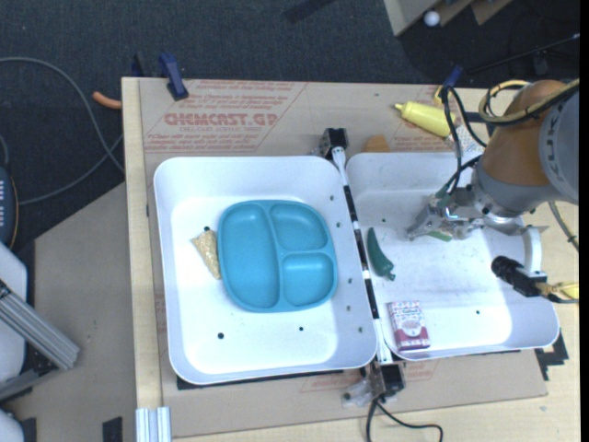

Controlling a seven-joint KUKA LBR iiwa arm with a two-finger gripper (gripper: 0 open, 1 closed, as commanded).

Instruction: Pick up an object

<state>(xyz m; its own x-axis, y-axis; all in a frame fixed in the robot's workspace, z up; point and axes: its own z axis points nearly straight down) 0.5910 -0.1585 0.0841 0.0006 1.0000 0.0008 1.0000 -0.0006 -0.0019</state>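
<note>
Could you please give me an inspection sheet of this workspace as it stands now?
Surface: bench of printed board bearing two white bins, left bin and right bin.
Job's things: blue tray and sponge in left bin; green piece and red box in right bin.
Clutter: yellow object on bench behind right bin.
Tool: tool low over right bin; fingers not readable.
Cables: grey cable on floor at left; black cables by the arm.
Surroundings: dark carpet.
</note>
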